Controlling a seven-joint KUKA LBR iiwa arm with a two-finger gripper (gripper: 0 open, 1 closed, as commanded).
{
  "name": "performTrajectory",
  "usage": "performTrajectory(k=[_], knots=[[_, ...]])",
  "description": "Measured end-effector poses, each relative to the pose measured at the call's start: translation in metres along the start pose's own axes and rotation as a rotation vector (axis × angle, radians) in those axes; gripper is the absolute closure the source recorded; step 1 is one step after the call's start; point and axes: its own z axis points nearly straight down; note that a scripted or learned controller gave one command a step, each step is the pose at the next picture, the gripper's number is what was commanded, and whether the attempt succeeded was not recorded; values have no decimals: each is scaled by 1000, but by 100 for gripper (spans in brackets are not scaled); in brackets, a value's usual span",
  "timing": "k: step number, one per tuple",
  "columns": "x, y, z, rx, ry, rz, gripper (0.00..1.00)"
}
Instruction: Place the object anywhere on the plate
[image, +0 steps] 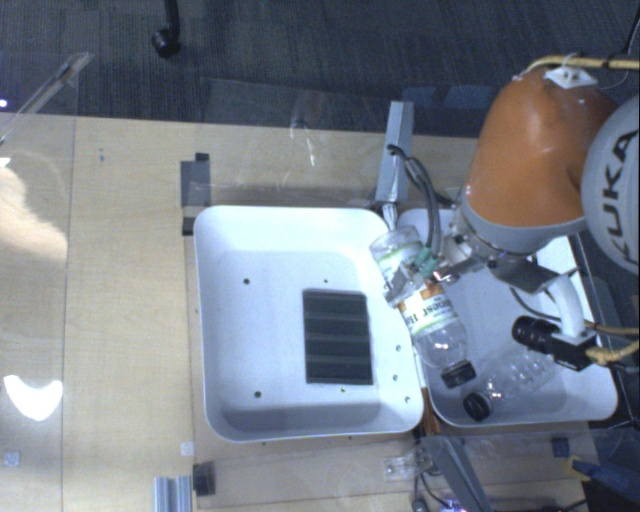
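Observation:
A clear plastic bottle (425, 310) with a white and orange label and a black cap hangs tilted over the wall between the two bins, cap end pointing into the right bin. My gripper (430, 263) sits under the orange wrist and is shut on the bottle's upper body, with teal pads against the plastic. The dark ridged rectangular plate (338, 337) lies flat in the middle of the left bin (250, 250), to the left of the bottle and slightly nearer the front edge.
A second clear bottle (510, 380) with a black cap lies in the right bin (590, 400) near its front wall. A grey post (395, 150) stands behind the bins. Cables and a black fitting (545, 338) hang off the arm over the right bin.

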Motion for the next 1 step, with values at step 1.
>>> performTrajectory(k=[1], knots=[[0, 0, 0, 0, 0, 1, 0]])
